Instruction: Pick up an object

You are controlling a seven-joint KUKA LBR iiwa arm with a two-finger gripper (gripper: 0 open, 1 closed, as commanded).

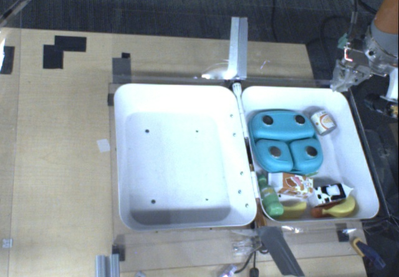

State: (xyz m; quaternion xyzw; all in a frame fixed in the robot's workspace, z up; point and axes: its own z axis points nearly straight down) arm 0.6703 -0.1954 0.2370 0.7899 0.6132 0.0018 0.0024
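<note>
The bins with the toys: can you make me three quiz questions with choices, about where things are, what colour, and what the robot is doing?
1. Which bin holds the toys?
A left
B right
C both

2. What colour is the big lumpy toy?
A blue
B red
C black

3. Where is the tool?
A deep among the toys
B above the right bin's far right corner
C over the left bin

Answers:
1 B: the toys lie in the right bin.
2 A: the lumpy toy is blue.
3 B: the tool hangs by that corner, carrying nothing.
</note>
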